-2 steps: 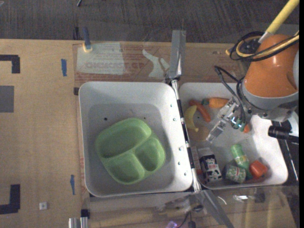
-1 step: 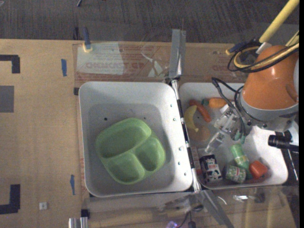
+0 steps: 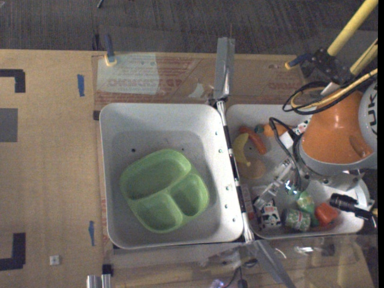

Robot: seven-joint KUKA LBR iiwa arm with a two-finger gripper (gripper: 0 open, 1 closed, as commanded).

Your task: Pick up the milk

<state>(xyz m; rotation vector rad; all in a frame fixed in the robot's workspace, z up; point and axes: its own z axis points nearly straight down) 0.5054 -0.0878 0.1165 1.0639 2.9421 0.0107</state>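
Arm down in the right bin, milk sitting by the front wall

The arm (image 3: 336, 134) reaches into the right bin (image 3: 360, 224), with its jaws (image 3: 277, 185) low over the clutter, and honestly I can't tell whether they're open or gripping anything. The milk carton (image 3: 268, 213) stands just below them, close to the bin's front wall and near the divider. Pretty cramped there: a green item (image 3: 298, 219) and a red one (image 3: 327, 213) crowd its right, a banana (image 3: 241, 149) lies farther back. The left bin (image 3: 120, 122) holds a green divided plate (image 3: 164, 189) with plenty of open floor around it. Both bins sit on a cardboard-brown tabletop (image 3: 48, 179) with carpet (image 3: 180, 11) beyond.
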